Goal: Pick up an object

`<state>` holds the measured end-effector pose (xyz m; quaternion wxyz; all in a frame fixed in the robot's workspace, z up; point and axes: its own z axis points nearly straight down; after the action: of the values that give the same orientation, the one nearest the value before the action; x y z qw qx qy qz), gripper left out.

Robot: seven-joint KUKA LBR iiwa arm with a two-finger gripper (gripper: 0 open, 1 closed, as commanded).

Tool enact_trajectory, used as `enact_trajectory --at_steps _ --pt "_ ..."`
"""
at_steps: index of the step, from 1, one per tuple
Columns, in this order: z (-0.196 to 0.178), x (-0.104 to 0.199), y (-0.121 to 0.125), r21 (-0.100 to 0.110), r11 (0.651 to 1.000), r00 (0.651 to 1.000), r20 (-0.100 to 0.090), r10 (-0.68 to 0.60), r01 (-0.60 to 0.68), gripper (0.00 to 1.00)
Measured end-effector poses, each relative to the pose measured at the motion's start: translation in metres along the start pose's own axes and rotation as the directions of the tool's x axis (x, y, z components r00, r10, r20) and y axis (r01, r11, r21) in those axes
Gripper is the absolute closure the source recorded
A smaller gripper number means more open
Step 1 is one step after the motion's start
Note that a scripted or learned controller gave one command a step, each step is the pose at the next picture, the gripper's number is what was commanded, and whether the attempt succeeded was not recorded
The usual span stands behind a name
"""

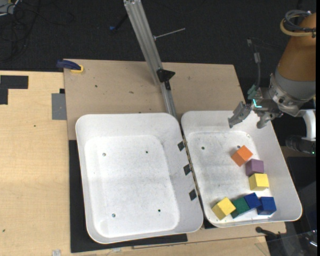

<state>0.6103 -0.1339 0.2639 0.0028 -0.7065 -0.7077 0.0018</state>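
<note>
1. The bench (128, 89) is pale matt board, flat and bare around the bins; a ribbed metal rail (147, 41) leans across its far side.
2. Two shallow white bins sit side by side, touching at their inner rims, both of speckled plastic with rounded corners; the left bin (90, 127) has nothing to grasp in it; the right bin (208, 121) holds all the blocks.
3. The grey arm (297, 63) with its orange band hangs over the right bin's far right corner; the step in hand looks like the approach, nothing yet reached.
4. The gripper (248, 114) is spread open, its two fingers apart and holding nothing, well short of the blocks.
5. The blocks are small, hard-edged cubes in plain colours, clustered along the near right side: the orange block (242, 155) lies nearest the gripper, tilted, touching nothing but close to the purple block (255, 167); then the yellow block (259, 181); a blue block (266, 205) sits nearest the rim; my judgement: the next move calls for travelling towards the orange block, turning the fingers square to its faces, and descending.
</note>
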Motion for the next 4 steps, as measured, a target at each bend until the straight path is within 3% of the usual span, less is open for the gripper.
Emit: enact_trajectory --at_steps 1,3,4 --pt "-0.002 0.0 0.001 -0.003 1.0 1.0 0.001 0.0 0.0 0.0" --pt "0.112 -0.013 -0.014 0.003 1.0 1.0 0.0 0.003 -0.003 0.0" --pt "0.147 -0.013 -0.01 -0.015 1.0 1.0 0.01 0.003 -0.003 0.0"
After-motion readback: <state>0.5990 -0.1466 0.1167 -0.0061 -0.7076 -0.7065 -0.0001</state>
